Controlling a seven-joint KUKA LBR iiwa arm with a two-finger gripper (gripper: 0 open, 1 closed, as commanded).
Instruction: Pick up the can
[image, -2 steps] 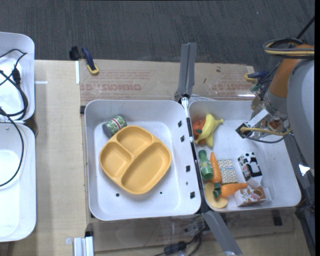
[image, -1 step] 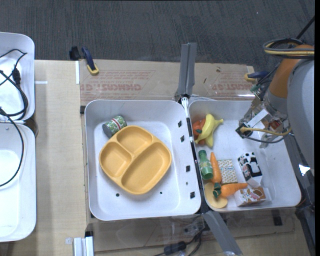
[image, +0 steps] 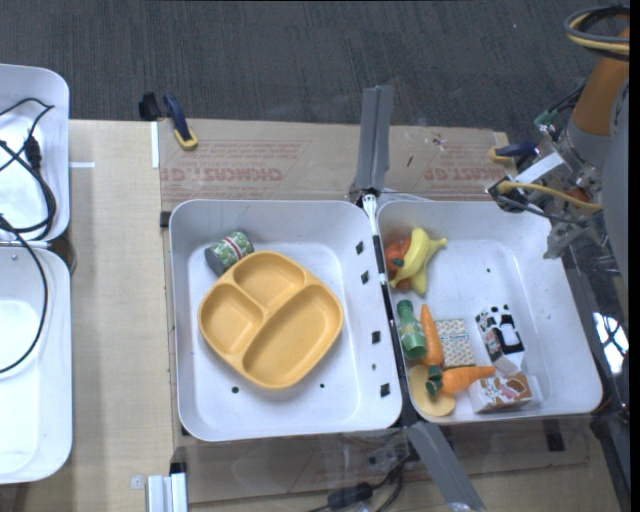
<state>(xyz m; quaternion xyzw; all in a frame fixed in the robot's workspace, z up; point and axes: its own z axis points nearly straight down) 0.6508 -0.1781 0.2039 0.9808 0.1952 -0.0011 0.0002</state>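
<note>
One can (image: 229, 250) lies on its side in the left bin (image: 190, 330), up near that bin's far left corner. It is a short cylinder: a grey metal end faces left, and its wrapper is green with a pale band and a spot of red. Its lower right side touches, or nearly touches, the rim of a yellow plate (image: 270, 318).

That plate is smooth, matte plastic, rounded at the corners and split into three compartments, and it sits at a tilt in the middle of the left bin. Both bins are shallow white trays with rounded corners and small dark holes in their floors.

The right bin (image: 540, 290) holds a cluster along its left wall: a yellow banana (image: 424, 257) leaning over something orange-red, a green bottle-like piece (image: 411, 331), and a carrot (image: 431, 337) beside it. A second carrot (image: 462, 379) with a green top lies over a pale yellow disc (image: 432, 398). Nearby sit a small printed card (image: 455, 343), a black-and-white carton (image: 499, 332) and a tan packet (image: 503, 391).

Beneath the bins lies brown cardboard (image: 260, 165) with red lettering on a pale wooden bench.

At the far right edge, the arm's gripper (image: 548, 190) hangs over the right bin's far right corner, well apart from the can, wrapped in yellow and black cables; I cannot tell how it is set.
</note>
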